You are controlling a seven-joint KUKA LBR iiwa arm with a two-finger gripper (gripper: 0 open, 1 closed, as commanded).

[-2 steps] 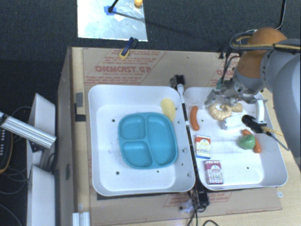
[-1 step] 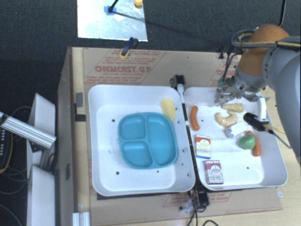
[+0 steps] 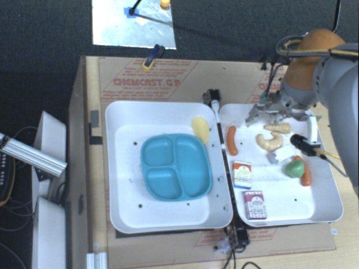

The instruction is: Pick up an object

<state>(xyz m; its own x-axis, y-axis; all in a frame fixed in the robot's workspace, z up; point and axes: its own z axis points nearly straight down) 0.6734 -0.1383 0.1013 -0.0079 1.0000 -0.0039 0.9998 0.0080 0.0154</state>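
The grey arm (image 3: 331,77) comes in from three o'clock and sets its gripper (image 3: 271,112) over the twelve o'clock rim of the right bin (image 3: 314,202). Whether the gripper is spread or closed I cannot tell, and I see nothing gripped in it. The step in hand looks like the approach to a pick. The nearest candidate is the upper pale curved piece (image 3: 279,129), just at the gripper's six o'clock, with the lower pale curved piece (image 3: 270,143) touching or almost touching it at its seven o'clock. To do this well, I would come straight down over the middle of one piece and close across its narrow width, keeping off the bin wall. It matters to catch only one, since the two lie so close that a careless close could pinch both or push one away. By count there are two bins, the left bin (image 3: 124,206) carrying one blue divided plate (image 3: 175,166) of three compartments and one yellow rounded thing (image 3: 201,129) at the plate's one o'clock. The right bin holds, as far as I can make out, two small boxes (image 3: 242,174), one orange-red sausage (image 3: 230,140) at nine o'clock, two pale curved pieces, one green rounded thing (image 3: 293,167) and one orange stick (image 3: 305,177) touching it.
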